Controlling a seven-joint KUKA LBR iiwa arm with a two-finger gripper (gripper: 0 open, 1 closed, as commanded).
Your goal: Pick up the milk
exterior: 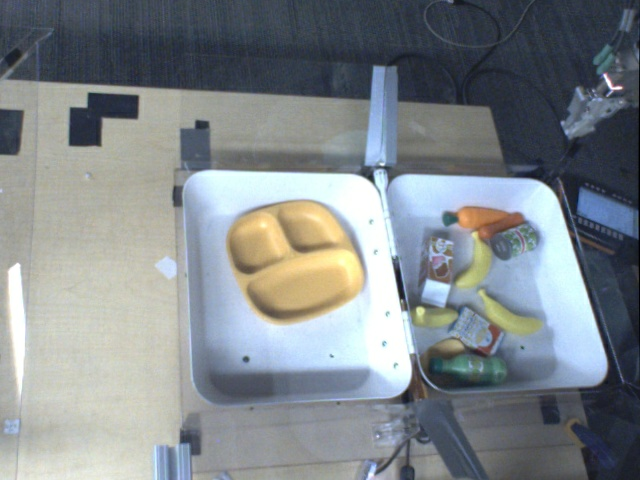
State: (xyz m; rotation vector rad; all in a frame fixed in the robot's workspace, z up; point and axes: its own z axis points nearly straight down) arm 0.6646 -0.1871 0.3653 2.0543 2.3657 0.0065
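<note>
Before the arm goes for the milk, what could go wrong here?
The milk carton lies close against a banana, so the hand may nudge or grab the fruit instead. It also sits near the right bin's dividing wall, leaving little room on that side. A second small carton nearby could be mistaken for it.

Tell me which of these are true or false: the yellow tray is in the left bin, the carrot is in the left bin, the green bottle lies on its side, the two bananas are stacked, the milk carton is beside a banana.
1. The yellow tray sits in the left bin. True.
2. The carrot is in the left bin. False: it lies in the right bin, near the far edge.
3. The green bottle lies on its side. True.
4. The two bananas are stacked. False: one banana and the other banana lie apart.
5. The milk carton is beside a banana. True.
</note>
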